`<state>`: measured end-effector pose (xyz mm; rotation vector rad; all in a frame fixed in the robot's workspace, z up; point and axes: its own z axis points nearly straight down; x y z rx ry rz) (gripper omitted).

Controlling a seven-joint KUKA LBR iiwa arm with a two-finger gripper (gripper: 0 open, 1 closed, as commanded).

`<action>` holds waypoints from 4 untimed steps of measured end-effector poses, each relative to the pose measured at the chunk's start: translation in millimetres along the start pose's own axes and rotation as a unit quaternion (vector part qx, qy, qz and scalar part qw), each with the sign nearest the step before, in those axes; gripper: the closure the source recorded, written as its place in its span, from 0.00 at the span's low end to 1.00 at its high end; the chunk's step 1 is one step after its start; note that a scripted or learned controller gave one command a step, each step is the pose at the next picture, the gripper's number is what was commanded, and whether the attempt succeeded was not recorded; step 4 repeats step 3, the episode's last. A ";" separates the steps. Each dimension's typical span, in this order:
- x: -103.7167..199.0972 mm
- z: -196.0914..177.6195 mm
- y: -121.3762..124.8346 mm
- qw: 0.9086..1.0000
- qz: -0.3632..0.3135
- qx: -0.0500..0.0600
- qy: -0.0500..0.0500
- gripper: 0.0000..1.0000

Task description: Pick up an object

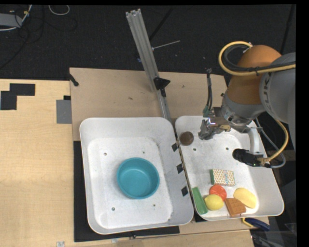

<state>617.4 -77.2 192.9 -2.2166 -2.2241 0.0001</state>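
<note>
It looked like a robotics lab: a grey arm [270, 91] reached over two white bins [96, 144] on a plywood bench [116, 91], an aluminium strut [145, 48] and loose cables [19, 14] behind the bins

The pincer [208, 129] sits too small and dark over the right bin's [270, 185] far edge to read its tips, the arm [260, 82] runs off the right edge, and the bench's [29, 159] left part is cropped.
</note>
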 end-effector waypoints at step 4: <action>149.8 -13.4 -38.8 1.000 0.000 0.000 0.000 1.00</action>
